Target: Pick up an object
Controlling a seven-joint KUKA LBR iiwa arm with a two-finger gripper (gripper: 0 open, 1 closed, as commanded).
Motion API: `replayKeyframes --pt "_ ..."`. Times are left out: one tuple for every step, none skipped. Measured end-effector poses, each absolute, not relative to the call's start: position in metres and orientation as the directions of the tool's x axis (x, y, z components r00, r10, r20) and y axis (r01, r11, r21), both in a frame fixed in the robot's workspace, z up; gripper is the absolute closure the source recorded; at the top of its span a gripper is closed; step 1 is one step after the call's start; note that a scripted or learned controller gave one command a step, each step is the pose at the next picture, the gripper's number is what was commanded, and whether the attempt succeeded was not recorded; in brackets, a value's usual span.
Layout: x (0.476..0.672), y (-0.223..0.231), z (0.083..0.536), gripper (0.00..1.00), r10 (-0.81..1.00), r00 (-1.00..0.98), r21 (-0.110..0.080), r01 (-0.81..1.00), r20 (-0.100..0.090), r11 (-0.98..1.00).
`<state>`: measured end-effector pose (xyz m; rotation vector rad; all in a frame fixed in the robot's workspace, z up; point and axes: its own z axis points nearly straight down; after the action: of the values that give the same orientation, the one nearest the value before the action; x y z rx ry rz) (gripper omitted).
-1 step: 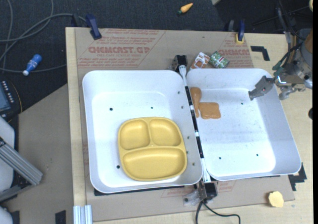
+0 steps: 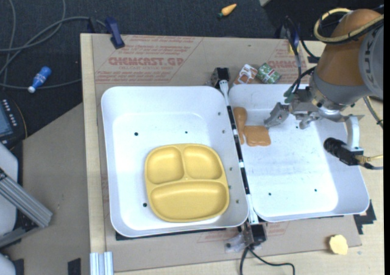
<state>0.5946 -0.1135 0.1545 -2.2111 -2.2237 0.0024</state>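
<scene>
**Tool low over the right bin, brown piece at the left wall**

Here is the grey arm with its orange band (image 2: 347, 48) reaching in from the right, and the tool (image 2: 291, 114) sits over the upper part of the right white shallow bin (image 2: 304, 188). From this angle I cannot tell how wide the tool stands, and nothing shows between its tips.

The thing to pick, a flat orange-brown soft piece (image 2: 251, 132), lies in the right bin against its left wall, just left of the tool and close to it; whether they touch is unclear.

Over in the left white shallow bin (image 2: 122, 115), a yellow plastic three-compartment plate (image 2: 186, 181) rests flat toward the near side.

Both bins sit side by side on a cardboard sheet with red lettering (image 2: 146, 54) on the desk. Behind the right bin, a small crumpled wrapper in green and white (image 2: 259, 74) lies on the cardboard. A yellow lump (image 2: 338, 244) sits at the near right corner of the desk. On the dark floor, a small blue bottle (image 2: 40, 77) lies to the left and a little orange object (image 2: 228, 9) lies at the top.
</scene>
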Motion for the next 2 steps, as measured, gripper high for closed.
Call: replayKeyframes --pt "0.607 -0.094 0.081 0.00 1.000 -0.002 -0.003 1.000 0.002 0.002" --pt "0.603 -0.107 0.085 0.00 1.000 0.001 -0.001 1.000 0.001 -0.001"
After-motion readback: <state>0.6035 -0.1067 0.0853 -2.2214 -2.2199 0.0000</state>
